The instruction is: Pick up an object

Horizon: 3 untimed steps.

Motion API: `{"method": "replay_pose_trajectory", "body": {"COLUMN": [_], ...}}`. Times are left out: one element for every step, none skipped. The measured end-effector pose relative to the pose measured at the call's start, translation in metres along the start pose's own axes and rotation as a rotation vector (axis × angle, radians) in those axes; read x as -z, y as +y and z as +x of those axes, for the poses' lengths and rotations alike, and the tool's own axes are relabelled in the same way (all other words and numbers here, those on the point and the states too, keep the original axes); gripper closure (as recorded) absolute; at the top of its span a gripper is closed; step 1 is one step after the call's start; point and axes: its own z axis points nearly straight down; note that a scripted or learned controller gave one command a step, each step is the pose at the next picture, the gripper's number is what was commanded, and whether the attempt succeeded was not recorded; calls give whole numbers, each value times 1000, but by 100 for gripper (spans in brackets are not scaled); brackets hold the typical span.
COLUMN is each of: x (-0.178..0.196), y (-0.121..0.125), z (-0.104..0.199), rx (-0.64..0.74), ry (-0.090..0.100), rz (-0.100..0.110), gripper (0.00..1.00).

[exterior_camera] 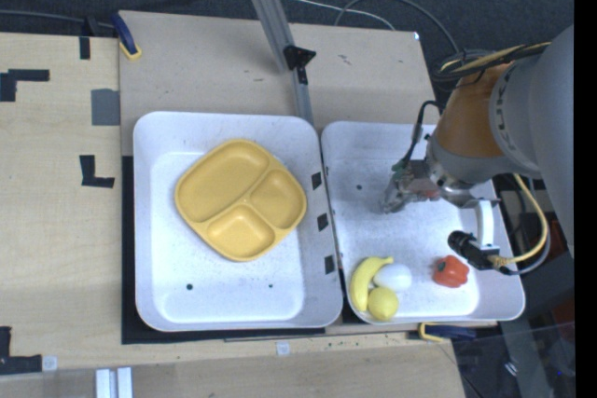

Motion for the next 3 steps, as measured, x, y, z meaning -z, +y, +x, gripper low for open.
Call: {"method": "replay_pose_trajectory", "body": {"x": [48, 104, 116], "y": [0, -3, -3], "z": [10, 1, 1], "rx": [0, -2, -1], "ry": [1, -1, 1], "rz": [-4, -6, -2], "gripper": [100, 100, 100]}}
